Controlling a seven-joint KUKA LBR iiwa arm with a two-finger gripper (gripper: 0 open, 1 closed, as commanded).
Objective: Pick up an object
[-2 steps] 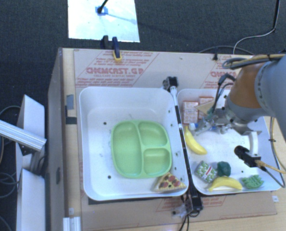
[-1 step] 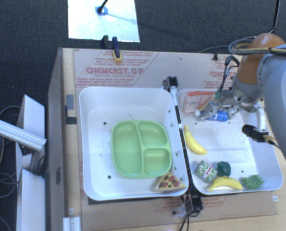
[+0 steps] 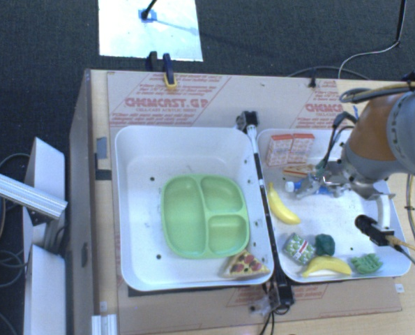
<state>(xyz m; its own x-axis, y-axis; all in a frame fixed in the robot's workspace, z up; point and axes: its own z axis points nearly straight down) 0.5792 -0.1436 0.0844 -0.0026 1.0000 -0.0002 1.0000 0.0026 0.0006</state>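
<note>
A cardboard sheet point(image 3: 193, 100) printed with red lettering covers the bench point(image 3: 81, 152), with a yellow-tipped clamp point(image 3: 169, 72) at its far edge. Beyond it, a pale square panel point(image 3: 151, 19) lies on the dark floor point(image 3: 26, 47).

Grey arm point(image 3: 402, 128) with orange band enters from worktop's right edge, bent down into right bin. Pincer point(image 3: 312, 185) low near the bin's back-left part, pointing left. Finger state unclear.

Single fixed overhead view, slanting down on both white bins point(image 3: 193, 137).
</note>
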